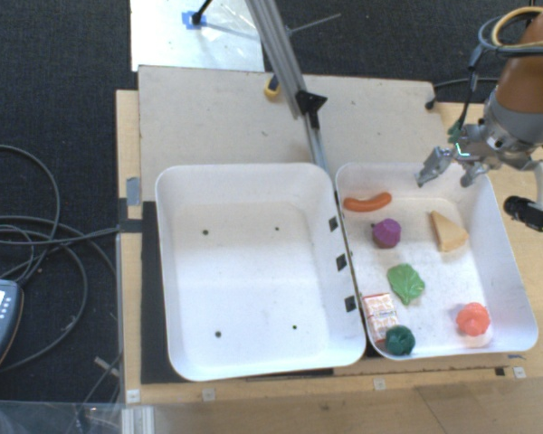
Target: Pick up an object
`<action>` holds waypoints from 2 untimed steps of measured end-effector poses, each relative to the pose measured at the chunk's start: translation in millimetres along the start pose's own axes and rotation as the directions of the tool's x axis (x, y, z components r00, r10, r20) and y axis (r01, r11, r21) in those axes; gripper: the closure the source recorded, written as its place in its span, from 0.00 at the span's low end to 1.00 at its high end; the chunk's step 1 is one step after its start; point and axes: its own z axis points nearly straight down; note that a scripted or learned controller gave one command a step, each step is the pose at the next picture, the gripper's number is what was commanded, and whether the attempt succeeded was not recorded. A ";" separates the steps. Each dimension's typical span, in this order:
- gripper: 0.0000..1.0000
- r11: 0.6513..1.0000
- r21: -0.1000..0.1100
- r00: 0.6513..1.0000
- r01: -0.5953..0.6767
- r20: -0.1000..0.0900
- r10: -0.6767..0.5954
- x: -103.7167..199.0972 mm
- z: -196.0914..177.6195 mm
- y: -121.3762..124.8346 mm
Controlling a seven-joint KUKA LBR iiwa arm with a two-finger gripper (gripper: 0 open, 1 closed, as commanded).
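I can't read any words or numbers here. The little red and white packet in the right bin has some print on it, but it is too small and blurry to read.

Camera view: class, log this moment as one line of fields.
gripper: open, holding nothing | position: over right bin far edge | nearest: cheese wedge, sausage | pick: not yet done

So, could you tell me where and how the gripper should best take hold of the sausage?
Probably from straight above, across the middle of the sausage. It lies flat and long, running left-right near the right bin's far wall, so its narrow width suits the open gripper.
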 end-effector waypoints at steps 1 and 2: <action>0.00 1.000 -0.004 1.000 0.002 0.002 -0.002 0.1 -2.7 0.9; 0.00 1.000 -0.001 1.000 0.002 0.001 -0.002 5.3 39.7 2.0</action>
